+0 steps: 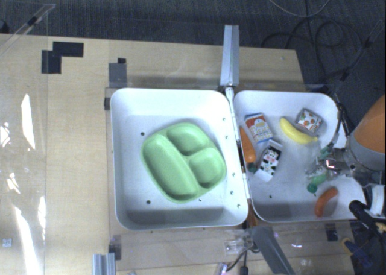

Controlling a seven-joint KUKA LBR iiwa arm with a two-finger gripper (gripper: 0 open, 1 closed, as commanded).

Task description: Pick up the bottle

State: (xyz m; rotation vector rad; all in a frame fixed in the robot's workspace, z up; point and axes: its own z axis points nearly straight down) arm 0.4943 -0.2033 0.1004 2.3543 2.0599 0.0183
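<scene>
Nearest the camera, along the bench's front edge, grey metal brackets and clamps (pixel 265 249) sit just below the two shallow white bins. Behind them, the left white bin (pixel 123 147) holds a pale green three-compartment plastic tray (pixel 183 160), and the right white bin (pixel 259 204) holds the clutter: a small green bottle (pixel 315 182) low on its right side, an orange-red sausage-shaped toy (pixel 326 200) just in front of it, a yellow banana (pixel 295 131), a printed carton with orange trim (pixel 258 127), a black-and-white patterned carton (pixel 269 160), a small patterned box (pixel 308 120) and an orange carrot (pixel 247 145) along the dividing wall. Reaching in from the right, the two-finger gripper (pixel 329 164) hovers directly over the bottle; whether its jaws are open or closed cannot be told from this angle. My judgement is that the grasp could slip, since the bottle looks small and lies close to the sausage toy, so a closing finger might nudge either one aside or catch the wrong object.
</scene>
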